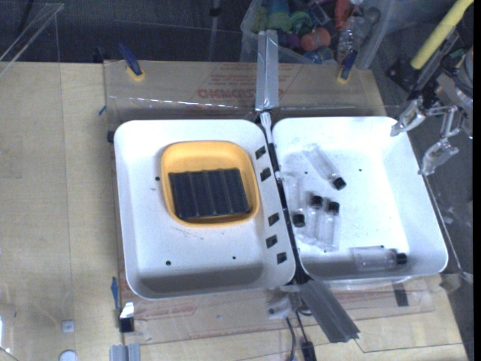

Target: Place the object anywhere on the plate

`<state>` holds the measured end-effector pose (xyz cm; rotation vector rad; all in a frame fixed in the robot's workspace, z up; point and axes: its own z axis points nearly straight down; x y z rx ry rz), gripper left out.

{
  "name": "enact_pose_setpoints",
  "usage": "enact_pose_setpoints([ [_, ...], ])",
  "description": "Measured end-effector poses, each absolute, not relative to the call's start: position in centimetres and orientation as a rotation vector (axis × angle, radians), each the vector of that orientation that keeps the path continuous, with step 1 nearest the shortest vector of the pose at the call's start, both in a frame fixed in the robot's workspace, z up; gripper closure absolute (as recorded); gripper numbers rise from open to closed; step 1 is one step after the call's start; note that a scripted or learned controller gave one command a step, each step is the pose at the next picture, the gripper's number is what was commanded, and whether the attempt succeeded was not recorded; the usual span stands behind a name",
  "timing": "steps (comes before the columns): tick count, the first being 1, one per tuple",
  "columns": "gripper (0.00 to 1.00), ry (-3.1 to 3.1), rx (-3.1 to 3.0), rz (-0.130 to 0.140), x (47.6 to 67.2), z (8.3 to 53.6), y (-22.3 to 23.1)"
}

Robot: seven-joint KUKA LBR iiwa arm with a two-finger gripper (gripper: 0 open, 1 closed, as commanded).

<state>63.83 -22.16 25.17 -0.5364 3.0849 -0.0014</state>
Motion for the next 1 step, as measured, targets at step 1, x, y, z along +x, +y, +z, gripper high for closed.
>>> enact_pose_setpoints([
  [1,0.0,3.03,-0.789,-0.003,63.33,26.03,-22.11],
])
